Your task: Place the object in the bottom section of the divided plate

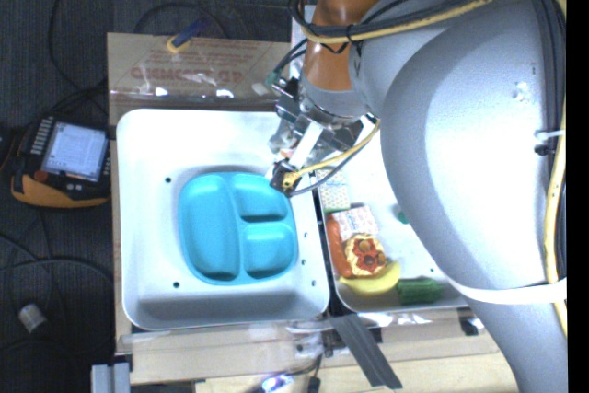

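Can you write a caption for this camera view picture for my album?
Robot gripper hovers at the blue divided plate in the left bin; toy food waits right.

The arm's grey body [469, 124] covers most of the right bin [342, 292], leaving only a strip along that bin's left and near edges. A green item [421, 290] at the near edge is partly under the arm and cannot be identified. The tool [283, 178] is small and cluttered with cables; its fingertips cannot be made out. The arm runs off the right edge.
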Robot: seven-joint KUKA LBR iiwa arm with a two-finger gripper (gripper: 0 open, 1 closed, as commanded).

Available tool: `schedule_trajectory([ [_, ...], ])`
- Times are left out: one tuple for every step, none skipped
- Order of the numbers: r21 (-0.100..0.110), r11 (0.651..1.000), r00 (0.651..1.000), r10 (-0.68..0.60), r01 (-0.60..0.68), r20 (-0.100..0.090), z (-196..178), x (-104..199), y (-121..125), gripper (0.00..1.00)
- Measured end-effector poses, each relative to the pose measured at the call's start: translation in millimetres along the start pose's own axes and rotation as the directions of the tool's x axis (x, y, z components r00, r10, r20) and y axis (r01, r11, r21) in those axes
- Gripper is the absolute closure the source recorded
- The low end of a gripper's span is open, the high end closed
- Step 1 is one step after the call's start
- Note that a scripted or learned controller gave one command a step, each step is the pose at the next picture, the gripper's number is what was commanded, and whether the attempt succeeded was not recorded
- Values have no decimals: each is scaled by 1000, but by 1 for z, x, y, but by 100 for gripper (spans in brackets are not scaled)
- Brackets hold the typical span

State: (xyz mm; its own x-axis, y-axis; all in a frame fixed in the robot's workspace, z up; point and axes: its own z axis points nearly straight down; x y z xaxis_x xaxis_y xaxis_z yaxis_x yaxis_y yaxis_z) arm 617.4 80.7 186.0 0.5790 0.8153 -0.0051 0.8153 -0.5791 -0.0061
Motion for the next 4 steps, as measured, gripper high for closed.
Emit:
schedule_trajectory([
  [1,915,915,403,-403,-1,-63,33,-39,100],
  [0,915,915,404,-404,-1,-63,33,-38,0],
  [-1,822,822,570,-570,0,49,81,-106,0],
  [-1,751,751,660,-660,-16,97,71,-159,0],
])
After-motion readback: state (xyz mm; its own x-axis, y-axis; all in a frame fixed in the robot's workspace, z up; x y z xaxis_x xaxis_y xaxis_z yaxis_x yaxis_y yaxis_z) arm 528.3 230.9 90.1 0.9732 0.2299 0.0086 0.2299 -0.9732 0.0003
